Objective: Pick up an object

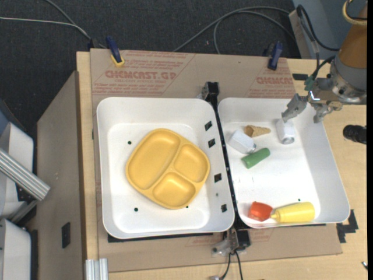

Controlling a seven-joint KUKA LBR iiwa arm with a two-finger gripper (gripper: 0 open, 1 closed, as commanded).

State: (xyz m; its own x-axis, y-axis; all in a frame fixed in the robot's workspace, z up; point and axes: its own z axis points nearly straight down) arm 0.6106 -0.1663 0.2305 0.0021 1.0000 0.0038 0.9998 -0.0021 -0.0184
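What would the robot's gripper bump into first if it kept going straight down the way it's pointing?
Probably the small grey-white cylinder in the right bin. The gripper points down over that bin's far end, with the cylinder just under one finger. Depth is hard to judge from this view, so it might miss and touch the bin floor instead.

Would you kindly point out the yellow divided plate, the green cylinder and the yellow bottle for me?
yellow divided plate [168,168], camera view, on the ridge where its compartments meet.
green cylinder [256,157], camera view, middle of its side.
yellow bottle [294,212], camera view, middle of its body.
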